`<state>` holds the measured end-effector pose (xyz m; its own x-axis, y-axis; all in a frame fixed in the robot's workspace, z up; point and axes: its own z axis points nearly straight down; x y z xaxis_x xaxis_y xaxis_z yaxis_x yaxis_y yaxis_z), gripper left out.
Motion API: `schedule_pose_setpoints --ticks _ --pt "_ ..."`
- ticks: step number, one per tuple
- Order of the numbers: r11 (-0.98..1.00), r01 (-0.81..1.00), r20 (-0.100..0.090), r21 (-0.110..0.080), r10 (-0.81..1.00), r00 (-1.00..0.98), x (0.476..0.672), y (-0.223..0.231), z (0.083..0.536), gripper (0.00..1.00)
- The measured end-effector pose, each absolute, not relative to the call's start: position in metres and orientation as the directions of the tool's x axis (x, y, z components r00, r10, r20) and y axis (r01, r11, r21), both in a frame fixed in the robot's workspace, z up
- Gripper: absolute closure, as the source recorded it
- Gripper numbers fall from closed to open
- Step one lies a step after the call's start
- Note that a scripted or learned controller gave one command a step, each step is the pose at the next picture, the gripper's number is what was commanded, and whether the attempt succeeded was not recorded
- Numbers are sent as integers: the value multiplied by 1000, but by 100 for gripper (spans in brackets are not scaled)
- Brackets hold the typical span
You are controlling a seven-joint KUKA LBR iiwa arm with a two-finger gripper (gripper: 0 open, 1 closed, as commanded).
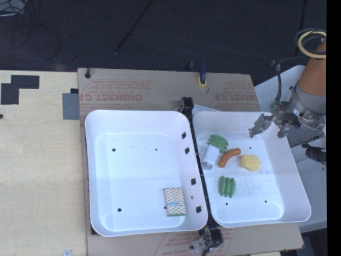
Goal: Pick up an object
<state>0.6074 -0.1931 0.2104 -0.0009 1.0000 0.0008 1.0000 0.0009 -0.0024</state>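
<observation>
White plastic, the right bin (290,209) is my landmark. The left bin (101,143) butts against its near wall and holds a small patterned box (175,201) close to that shared edge. I see the hand (272,126) over the landmark's far right corner, fingers spread with nothing between them. In the bin's middle lie a yellow piece (250,162), an orange sausage (229,157), a white cylinder (211,156) (touching the sausage, I think), leafy greens (218,141) and green pods (227,186).
</observation>
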Motion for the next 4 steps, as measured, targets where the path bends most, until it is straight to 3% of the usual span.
schedule_pose_setpoints --ticks 1,2,3,4 --pt "3 1000 2 -4 1000 -3 633 -154 120 0" --pt "2 1000 1 -5 1000 -2 616 -117 86 0" --pt "0 1000 2 -7 1000 0 616 -118 96 100" --pt "3 1000 2 -5 1000 -3 570 -9 190 100"
